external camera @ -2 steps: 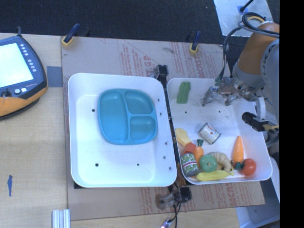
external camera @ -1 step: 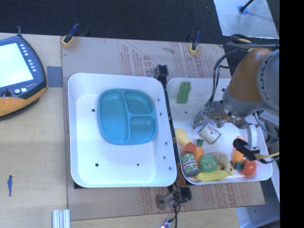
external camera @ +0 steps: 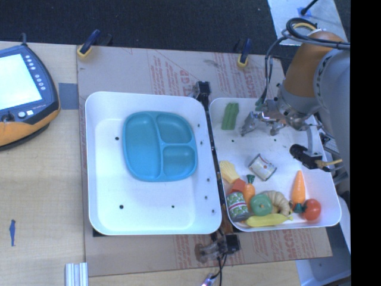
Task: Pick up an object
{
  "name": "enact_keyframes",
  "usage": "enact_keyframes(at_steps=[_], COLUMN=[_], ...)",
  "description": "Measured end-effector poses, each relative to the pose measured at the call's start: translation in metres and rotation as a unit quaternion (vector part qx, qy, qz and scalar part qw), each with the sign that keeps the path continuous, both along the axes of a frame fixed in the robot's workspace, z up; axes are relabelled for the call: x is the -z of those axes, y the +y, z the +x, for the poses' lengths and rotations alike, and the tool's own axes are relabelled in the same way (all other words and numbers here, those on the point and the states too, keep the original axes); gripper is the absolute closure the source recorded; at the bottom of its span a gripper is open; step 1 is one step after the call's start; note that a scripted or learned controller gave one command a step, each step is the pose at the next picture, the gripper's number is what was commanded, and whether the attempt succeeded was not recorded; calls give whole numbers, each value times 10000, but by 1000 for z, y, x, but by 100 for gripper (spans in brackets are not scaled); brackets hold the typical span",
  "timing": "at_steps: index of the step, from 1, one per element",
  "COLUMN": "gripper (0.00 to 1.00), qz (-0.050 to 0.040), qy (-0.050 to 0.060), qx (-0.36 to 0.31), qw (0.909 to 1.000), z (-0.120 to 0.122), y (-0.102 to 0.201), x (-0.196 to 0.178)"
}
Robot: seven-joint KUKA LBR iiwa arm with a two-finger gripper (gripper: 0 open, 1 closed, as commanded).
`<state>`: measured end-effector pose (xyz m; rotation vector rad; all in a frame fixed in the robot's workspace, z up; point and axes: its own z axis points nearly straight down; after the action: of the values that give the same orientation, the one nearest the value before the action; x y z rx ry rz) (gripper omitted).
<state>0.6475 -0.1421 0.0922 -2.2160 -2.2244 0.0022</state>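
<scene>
While no item sits between the fingers, hand [external camera: 257, 124] hovers low over far part of right bin [external camera: 333, 219], fingers spread apart, nothing clamped. Just left of hand, green block [external camera: 230, 115] lying on bin floor. Nearer, at bin middle, small silver can [external camera: 262, 167] tipped on its side. Along near edge, packed cluster: corn cob [external camera: 228, 171], red-labelled can [external camera: 237, 206], green round fruit [external camera: 261, 205], croissant [external camera: 277, 199], yellow banana [external camera: 265, 220], tomato [external camera: 311, 209], with upright carrot [external camera: 298, 187] just beyond tomato. Left bin [external camera: 95, 159] holding blue divided plate [external camera: 159, 145], well apart from hand. Farther left on surface [external camera: 41, 207], orange-and-grey tablet controller [external camera: 24, 97]. Blue clamps [external camera: 88, 44] at far edge of cardboard.
</scene>
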Motion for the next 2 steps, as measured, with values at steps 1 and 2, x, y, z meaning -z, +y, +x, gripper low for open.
enact_keyframes(at_steps=[1,2], gripper=[0,0], qz=[-3,2], qy=[-1,17], qx=[8,-11], qw=[10000,10000], z=[9,-59], y=[-56,45], x=[0,1])
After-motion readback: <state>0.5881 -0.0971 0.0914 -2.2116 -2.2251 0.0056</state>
